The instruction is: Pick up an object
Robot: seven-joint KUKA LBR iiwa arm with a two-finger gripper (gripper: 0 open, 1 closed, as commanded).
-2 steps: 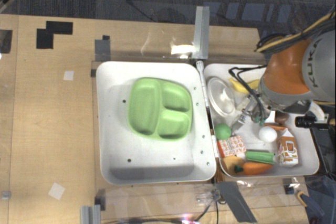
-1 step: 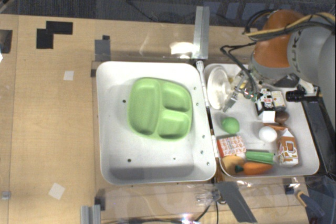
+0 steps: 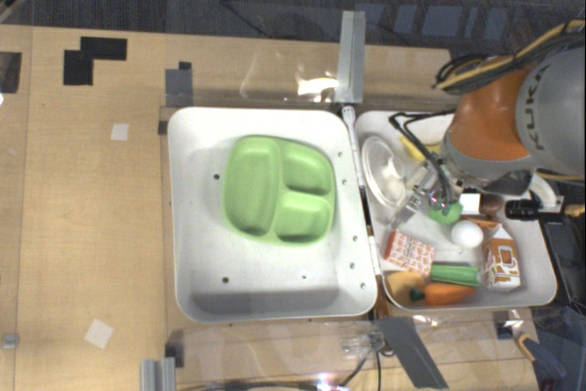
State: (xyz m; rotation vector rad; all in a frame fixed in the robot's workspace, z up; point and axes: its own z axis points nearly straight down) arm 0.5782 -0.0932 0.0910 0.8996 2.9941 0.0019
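2 white bins (image 3: 183, 224), 1 green tray (image 3: 275, 188), 1 white ball (image 3: 468, 234), 2 cartons (image 3: 408, 251), 1 carrot (image 3: 449, 293).

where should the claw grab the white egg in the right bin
Take the white egg across its widest middle, coming straight down from above. It is round and smooth, so a grip off its middle would likely slip. It lies in the right bin with a small carton close on one side and a green piece near the claw, so close the fingers across the freer sides.
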